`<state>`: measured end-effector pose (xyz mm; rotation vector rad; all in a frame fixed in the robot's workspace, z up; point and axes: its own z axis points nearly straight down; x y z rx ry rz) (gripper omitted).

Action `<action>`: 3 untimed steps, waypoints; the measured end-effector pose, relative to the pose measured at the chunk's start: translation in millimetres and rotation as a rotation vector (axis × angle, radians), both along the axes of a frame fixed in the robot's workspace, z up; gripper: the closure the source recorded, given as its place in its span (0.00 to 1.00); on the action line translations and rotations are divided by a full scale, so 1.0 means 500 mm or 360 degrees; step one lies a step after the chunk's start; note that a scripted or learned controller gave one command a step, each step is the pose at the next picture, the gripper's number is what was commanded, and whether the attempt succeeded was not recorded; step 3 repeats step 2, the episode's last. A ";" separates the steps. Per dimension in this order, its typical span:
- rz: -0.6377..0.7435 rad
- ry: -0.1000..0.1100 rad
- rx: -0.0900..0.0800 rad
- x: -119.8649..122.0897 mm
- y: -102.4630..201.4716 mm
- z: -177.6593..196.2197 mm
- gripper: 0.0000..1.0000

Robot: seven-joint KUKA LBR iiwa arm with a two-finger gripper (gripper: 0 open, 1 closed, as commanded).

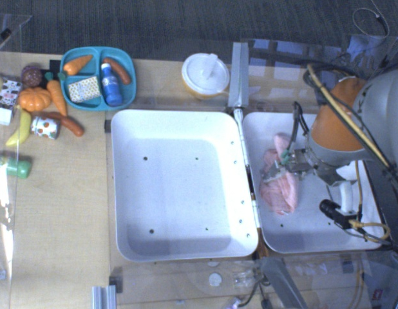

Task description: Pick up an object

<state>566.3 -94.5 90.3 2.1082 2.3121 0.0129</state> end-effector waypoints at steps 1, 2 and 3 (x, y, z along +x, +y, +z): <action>0.0003 -0.0002 0.0001 0.002 0.001 0.020 1.00; 0.0073 0.0025 0.0004 0.093 0.100 0.185 1.00; 0.0073 0.0025 0.0004 0.093 0.100 0.185 1.00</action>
